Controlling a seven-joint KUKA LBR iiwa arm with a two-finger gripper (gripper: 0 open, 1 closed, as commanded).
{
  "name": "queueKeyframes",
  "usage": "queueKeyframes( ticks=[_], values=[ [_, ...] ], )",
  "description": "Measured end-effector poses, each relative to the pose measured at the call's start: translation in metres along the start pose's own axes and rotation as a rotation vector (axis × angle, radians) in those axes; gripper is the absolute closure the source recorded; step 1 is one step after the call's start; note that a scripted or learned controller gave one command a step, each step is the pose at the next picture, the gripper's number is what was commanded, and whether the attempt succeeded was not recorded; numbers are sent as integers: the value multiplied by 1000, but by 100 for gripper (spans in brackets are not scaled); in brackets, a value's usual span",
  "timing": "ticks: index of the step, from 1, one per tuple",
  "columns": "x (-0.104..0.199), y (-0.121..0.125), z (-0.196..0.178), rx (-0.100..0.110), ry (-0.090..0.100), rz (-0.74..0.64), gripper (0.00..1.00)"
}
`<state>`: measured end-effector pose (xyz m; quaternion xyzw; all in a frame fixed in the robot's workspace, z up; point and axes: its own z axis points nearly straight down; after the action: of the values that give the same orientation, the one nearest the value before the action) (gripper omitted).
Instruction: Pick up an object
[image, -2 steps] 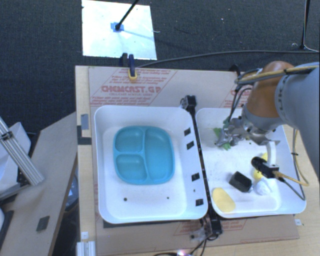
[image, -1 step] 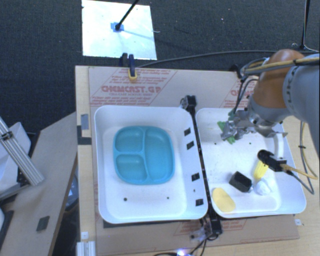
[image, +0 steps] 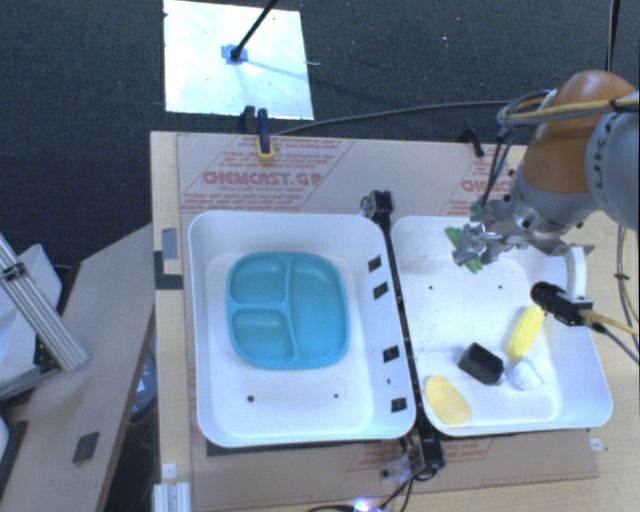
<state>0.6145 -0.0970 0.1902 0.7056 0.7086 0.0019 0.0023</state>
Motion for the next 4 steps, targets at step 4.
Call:
queueKeyframes(
  ticks=[4],
  values=[
    [142, 12, -55, 3, 2, -5, 100]
  ],
)
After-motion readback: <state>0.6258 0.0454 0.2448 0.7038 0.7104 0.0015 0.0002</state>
